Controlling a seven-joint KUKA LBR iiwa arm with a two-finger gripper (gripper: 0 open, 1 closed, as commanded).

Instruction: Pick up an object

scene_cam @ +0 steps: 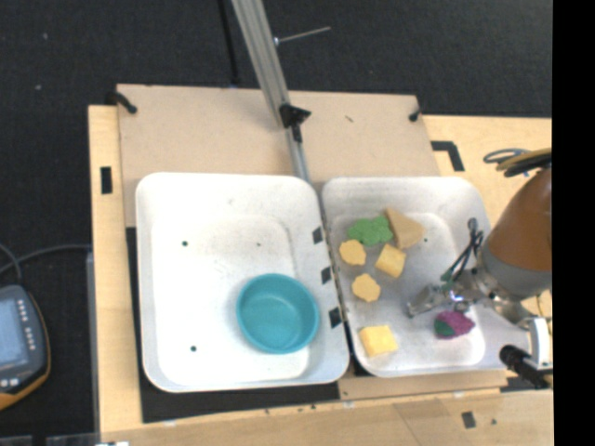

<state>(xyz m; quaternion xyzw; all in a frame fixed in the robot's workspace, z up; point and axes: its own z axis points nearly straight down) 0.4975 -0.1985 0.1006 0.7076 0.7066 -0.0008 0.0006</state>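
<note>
Tan wood makes up the bench [107,249], which carries two shallow white bins side by side, with a slanted metal pole [265,59] rising from behind the seam between them. The left bin [177,212] holds one thing, a round teal bowl [277,312] standing upright and open to the camera near its front right corner. The right bin [437,196] holds the small pieces: a green block [370,231] and a tan wedge [405,229] touch each other near the back edge, three yellow-orange blocks [352,253] [390,261] [366,288] sit in a loose cluster just below them toward the bin's left wall, and a pale yellow block [377,340] lies flat by the front left corner. A purple object [454,323] rests toward the front right corner; it is too small and lumpy to tell which way its long axis runs. The grey arm [525,240], with its orange band, leans in over the bin's right wall. Its gripper [437,300] reaches low toward the bin floor, pointing left, just beside and above the purple object; nothing can be seen between its fingers, and whether they are spread or pressed together cannot be told from this angle. A handheld control pendant [19,333] sits off the bench's left edge.
</note>
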